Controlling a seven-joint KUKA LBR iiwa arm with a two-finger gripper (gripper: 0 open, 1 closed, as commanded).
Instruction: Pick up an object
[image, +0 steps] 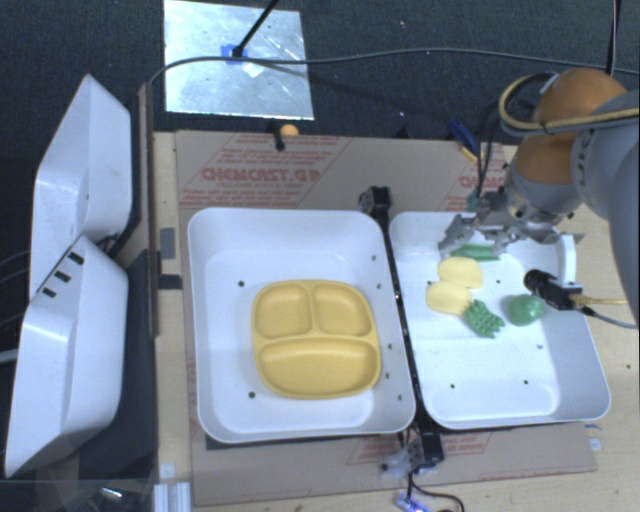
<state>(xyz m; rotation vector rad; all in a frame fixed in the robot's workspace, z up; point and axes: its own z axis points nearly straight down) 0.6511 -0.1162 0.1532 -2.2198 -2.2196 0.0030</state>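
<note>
A thin green strip (482, 254) lies right under the jaws, at their tip, too close to tell whether it touches them. Nothing can be seen gripped, and whether the jaws are open or shut cannot be told. Just beyond the strip, toward the near side, sits a pale yellow piece (460, 271), and a second yellow piece (448, 297) touches it a little farther from the jaws. A ridged green piece (484, 319) lies beside that second one, farther out again. A round green piece (522, 309) rests near it, off to the jaws' arm side. All five lie in the far half of the right bin (500, 400), over which the jaws hang. The arm (600, 150) runs back from them to the right. Well apart from the jaws, the left bin (220, 300) holds a yellow divided plate (317, 337). Both bins sit on the desk (230, 160).
</note>
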